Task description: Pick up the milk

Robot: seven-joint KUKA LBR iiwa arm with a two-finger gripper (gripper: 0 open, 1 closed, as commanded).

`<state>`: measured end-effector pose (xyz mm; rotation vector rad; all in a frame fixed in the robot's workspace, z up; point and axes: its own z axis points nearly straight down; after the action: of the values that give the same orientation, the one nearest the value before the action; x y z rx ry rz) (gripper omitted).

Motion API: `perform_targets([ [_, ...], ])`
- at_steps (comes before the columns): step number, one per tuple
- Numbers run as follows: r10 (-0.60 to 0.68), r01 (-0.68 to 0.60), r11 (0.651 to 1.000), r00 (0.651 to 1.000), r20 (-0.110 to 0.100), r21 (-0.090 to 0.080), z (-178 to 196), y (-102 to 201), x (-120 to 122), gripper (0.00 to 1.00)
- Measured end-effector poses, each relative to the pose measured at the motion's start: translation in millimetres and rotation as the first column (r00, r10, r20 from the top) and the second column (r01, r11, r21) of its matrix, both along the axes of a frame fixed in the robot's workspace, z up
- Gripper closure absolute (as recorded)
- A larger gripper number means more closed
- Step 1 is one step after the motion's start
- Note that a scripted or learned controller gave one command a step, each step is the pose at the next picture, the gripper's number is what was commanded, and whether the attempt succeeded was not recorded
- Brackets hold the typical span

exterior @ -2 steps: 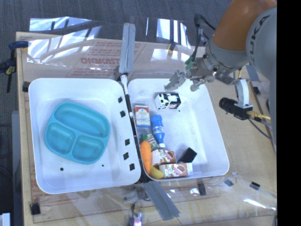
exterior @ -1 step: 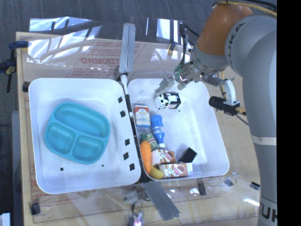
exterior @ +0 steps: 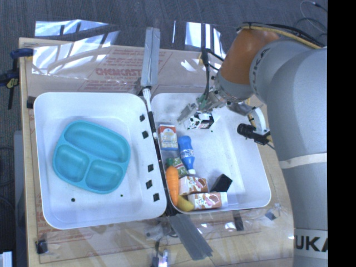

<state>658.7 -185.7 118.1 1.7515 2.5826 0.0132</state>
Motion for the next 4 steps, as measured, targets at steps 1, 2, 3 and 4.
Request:
perform_targets([
  [1, -0.143, 0.143, 0.990, 0.989, -0.024, 0.004, 34.3, 37.9, -1.2, 0.00],
  [2, -0.164, 0.164, 0.987, 0.987, 0.001, 0.003, -6.1, -12.9, -17.0, 0.00],
  [3, -0.041, 0.041, 0.999, 0.999, 0.002, -0.002, -11.1, -23.6, 7.2, 0.00],
  [4, 0.074, -0.074, 0.997, 0.997, 0.012, -0.009, -9.4, -24.4, -6.5, 0.00],
])
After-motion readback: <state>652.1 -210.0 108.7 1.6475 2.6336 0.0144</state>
